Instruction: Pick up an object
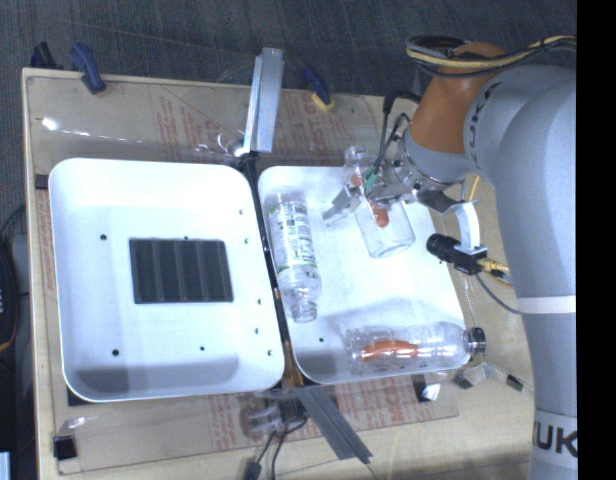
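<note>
- White bins: two, a left bin [78, 268] and a right bin [428, 268].
- Clear plastic bottles: three [291, 253], [413, 346], [381, 220].
- Dark ribbed panel [181, 270]: one.
- Blue clamps: two [86, 66], [316, 86].

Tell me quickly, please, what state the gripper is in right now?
Gripper: over the right bin, right at a small clear container; its state cannot be told.

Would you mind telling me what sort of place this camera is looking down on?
Most likely a robotics lab's bin-picking test bench. A wooden bench carries two white bins, the right one holding clear plastic bottles, and a grey industrial arm reaches in, with clamps along the far edge.
</note>
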Controlling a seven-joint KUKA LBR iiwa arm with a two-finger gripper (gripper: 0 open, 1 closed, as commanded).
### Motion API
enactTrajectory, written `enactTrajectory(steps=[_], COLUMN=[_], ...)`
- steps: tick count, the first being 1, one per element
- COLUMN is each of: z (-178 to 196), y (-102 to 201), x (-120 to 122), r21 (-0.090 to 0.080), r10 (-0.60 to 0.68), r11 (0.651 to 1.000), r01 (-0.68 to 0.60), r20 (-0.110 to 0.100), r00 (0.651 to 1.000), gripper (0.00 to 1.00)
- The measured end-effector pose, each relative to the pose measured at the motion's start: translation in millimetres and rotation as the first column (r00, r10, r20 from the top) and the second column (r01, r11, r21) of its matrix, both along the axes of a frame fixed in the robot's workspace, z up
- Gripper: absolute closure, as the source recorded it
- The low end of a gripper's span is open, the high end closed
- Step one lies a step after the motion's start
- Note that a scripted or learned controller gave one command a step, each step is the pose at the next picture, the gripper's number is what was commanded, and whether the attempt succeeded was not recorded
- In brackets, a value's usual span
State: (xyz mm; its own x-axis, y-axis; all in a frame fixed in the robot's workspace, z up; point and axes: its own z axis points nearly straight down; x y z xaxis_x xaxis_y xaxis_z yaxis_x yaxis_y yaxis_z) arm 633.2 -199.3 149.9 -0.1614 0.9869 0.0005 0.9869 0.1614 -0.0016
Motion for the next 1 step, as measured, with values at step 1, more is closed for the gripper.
enactTrajectory(steps=[1], z=[33.6], y=[-8.1], x=[24.4], r21=[0.0], r10=[0.04], r11=[0.999], r01=[-0.04], r20=[-0.001], r00=[0.999], gripper=[0.0])
